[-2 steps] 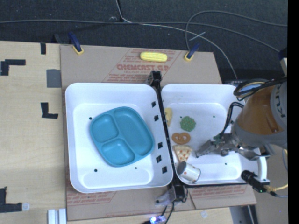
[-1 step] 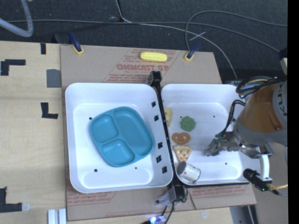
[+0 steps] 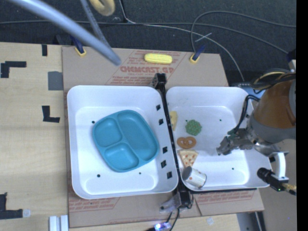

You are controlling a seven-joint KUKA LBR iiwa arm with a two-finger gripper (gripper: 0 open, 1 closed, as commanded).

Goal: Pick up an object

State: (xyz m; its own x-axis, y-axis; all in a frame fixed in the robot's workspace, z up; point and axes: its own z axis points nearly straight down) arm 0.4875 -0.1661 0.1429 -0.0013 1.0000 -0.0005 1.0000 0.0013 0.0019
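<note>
Partly hidden: cup (image 3: 194,177) behind divider (image 3: 168,143).

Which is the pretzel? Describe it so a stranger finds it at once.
Find the right bin. Along its left wall runs a column of small things; the pretzel is the brown twisted loop there, below the green broccoli and above the pizza slice.

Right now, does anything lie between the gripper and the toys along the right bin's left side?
Nothing visible does. The gripper is over the right bin, and bare white floor runs from it to the pretzel, the green piece, the pizza slice and the cup.
</note>
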